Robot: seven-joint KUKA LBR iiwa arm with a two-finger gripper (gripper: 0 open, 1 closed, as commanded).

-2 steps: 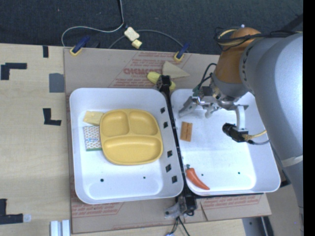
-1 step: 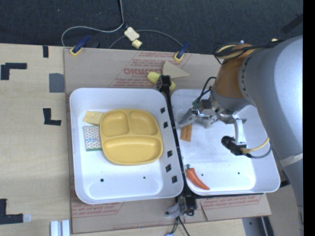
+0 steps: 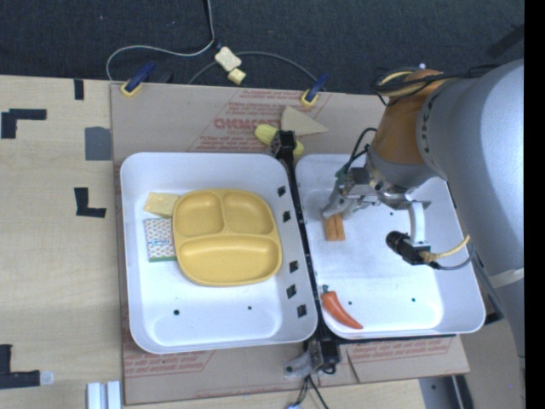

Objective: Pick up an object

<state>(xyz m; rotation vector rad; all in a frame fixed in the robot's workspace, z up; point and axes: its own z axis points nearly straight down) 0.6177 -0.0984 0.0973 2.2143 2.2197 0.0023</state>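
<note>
The gripper (image 3: 339, 204) is seen low in the right bin (image 3: 443, 313), just above a small tan block (image 3: 334, 228); whether the block is clamped, or how the gripper stands, cannot be told. An orange carrot-like piece (image 3: 341, 310) is found well below the gripper. A yellow divided plate (image 3: 226, 237) is seen to its left, in the left bin (image 3: 213, 331)

Quick count: two white bins, left (image 3: 136, 313) and right (image 3: 460, 309). There's one yellow divided tray (image 3: 226, 235), one pale yellow block (image 3: 159, 204), one patterned sponge (image 3: 158, 239), one small brown block (image 3: 334, 227), and one orange carrot (image 3: 341, 310).
</note>
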